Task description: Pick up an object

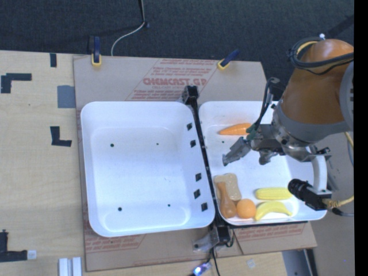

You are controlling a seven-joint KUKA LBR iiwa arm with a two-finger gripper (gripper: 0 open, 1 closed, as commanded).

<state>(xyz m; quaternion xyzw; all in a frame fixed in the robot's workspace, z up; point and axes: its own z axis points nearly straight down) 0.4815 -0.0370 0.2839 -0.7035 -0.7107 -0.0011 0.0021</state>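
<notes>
We find the gripper point(248, 150) hanging over the right bin point(214, 111), its fingers spread open and nothing between them. The carrot point(233, 130) lies just behind the gripper, close by. Nearer the bin's front wall lie a bread slice point(229, 185), an orange point(246, 209) and two bananas point(272, 202).
</notes>
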